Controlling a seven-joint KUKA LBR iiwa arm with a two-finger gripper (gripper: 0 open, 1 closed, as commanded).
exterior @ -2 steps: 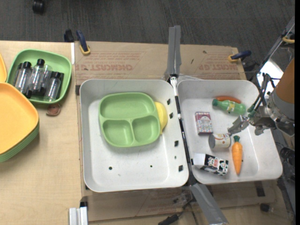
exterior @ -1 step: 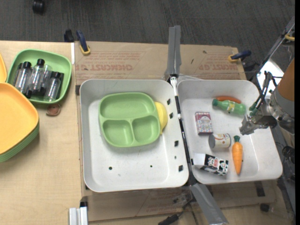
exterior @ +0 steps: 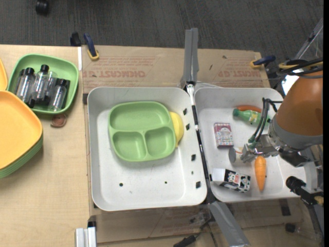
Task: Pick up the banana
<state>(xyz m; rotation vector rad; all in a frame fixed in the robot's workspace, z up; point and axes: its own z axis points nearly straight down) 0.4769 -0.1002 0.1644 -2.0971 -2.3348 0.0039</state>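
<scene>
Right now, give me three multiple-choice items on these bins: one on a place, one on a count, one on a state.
1. Where is the banana?
A. In the left bin, tucked at the right edge of the green divided plate
B. In the right bin beside the carrot
C. On the bench outside the bins

2. How many compartments does the green divided plate have?
A. Two
B. Three
C. Five

3. How does the carrot lie?
A. Standing upright on its tip
B. Lying flat on the right bin floor, just below the end effector
C. Resting on the green plate

Key: 1 A, yellow shows against the plate's right rim. 2 B, one long section above two smaller ones. 3 B, its whole length rests on the white floor.
</scene>
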